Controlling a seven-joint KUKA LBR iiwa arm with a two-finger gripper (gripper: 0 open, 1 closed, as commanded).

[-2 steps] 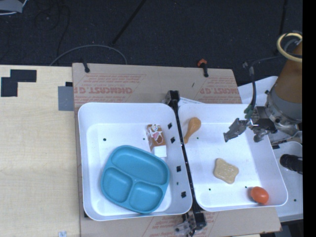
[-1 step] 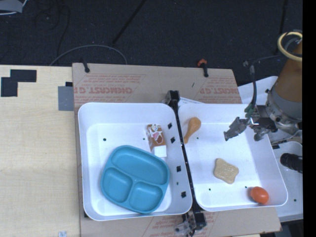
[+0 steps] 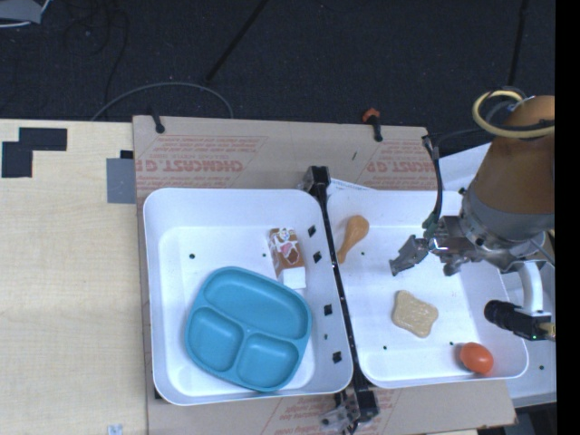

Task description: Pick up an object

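White bins: tray, drumstick, tomato.

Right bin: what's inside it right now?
The right bin holds a drumstick, a piece of toast and a tomato. The gripper hangs over it; the arm covers the bin's far right corner.

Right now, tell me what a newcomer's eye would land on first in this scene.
First, the big blue divided plate filling the left bin, with a small brown packet beside it. Next, the grey and orange arm reaching over the right bin, its gripper above the bin floor. Below it lie a tan cracker, an orange ball and a drumstick.
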